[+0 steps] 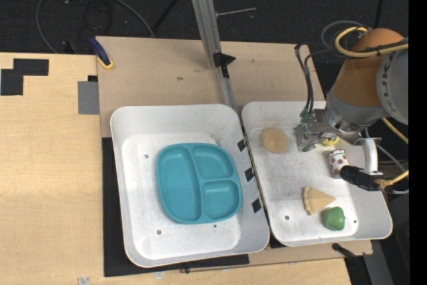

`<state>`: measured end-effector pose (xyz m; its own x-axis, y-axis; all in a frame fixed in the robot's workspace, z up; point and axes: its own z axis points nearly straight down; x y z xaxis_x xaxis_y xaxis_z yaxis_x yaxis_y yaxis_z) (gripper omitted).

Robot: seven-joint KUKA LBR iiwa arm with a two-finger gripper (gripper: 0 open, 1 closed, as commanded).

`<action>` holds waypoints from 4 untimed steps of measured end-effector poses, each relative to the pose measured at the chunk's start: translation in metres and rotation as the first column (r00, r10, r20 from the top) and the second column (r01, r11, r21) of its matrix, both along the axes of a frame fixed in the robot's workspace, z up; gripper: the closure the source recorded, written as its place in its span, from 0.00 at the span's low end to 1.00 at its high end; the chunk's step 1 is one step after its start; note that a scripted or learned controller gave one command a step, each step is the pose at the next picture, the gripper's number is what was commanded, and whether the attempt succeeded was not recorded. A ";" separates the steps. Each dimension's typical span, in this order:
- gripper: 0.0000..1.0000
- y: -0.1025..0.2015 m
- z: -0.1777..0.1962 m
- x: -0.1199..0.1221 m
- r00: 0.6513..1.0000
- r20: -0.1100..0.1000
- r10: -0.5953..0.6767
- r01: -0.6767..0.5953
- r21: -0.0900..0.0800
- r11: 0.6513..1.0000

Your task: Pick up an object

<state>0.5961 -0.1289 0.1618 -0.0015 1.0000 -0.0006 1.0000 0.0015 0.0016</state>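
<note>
In the right bin (pixel 283 223), gripper (pixel 308 138) low, just beside the tan round object (pixel 274 140), likely lining up a grasp; finger state cannot be told. Wedge (pixel 316 199) and green object (pixel 333 217) near front corner; teal tray (pixel 198 182) fills left bin (pixel 130 123)

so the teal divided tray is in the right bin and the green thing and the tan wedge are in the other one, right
Not quite. The camera view shows the teal divided tray in the left bin, not the right. The green thing and the tan wedge lie in the other one, the right bin, as you said.
</note>
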 end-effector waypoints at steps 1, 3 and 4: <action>1.00 -0.001 0.055 0.010 1.000 0.000 0.000 0.000 0.000 1.000; 1.00 0.051 0.074 -0.015 1.000 -0.006 0.002 -0.002 0.003 1.000; 1.00 0.103 0.065 -0.021 1.000 -0.006 0.003 -0.003 0.003 1.000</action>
